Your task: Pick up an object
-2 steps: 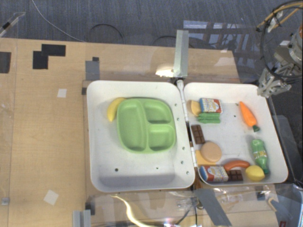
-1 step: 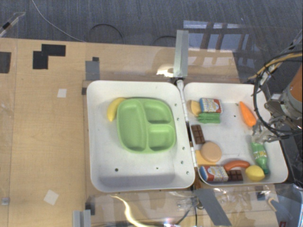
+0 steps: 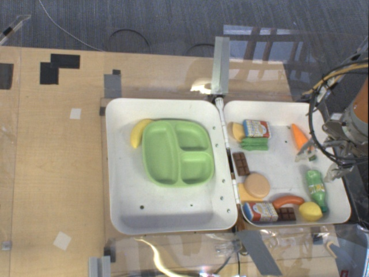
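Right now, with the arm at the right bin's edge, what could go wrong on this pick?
Crowding: the green bottle, lemon and sausage sit close together in the right bin's near corner, so the fingers may nudge a neighbour instead of closing on one. The carrot lies tilted near the wall, and may slip. Loose cables hang over the bin and could snag.

The left bin [image 3: 124,212] holds a green plate [image 3: 176,153] and a banana [image 3: 137,133]; the arm [image 3: 353,133] is over the right bin's [image 3: 277,172] right edge.
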`<state>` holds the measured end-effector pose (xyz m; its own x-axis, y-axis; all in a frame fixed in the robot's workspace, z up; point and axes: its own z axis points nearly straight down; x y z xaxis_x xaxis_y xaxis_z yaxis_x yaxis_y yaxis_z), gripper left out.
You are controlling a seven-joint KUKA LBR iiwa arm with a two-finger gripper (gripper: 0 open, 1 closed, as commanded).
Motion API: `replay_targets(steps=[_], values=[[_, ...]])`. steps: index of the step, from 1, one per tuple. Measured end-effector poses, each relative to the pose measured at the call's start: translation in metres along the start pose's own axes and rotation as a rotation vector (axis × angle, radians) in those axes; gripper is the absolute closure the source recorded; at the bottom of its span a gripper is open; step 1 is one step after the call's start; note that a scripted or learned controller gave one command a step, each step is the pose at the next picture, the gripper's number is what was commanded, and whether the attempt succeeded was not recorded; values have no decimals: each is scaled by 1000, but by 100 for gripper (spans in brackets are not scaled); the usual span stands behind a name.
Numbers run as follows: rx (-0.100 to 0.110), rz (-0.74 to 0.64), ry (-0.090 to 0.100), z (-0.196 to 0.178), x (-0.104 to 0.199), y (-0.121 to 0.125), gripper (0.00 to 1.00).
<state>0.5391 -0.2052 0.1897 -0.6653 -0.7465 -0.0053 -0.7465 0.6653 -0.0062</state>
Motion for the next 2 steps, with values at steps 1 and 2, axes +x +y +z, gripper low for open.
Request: replay_targets(steps=[1,2], values=[[9,-127,-4,99,-41,-46,0],[6,-147,-4,100,-24,-26,0]])
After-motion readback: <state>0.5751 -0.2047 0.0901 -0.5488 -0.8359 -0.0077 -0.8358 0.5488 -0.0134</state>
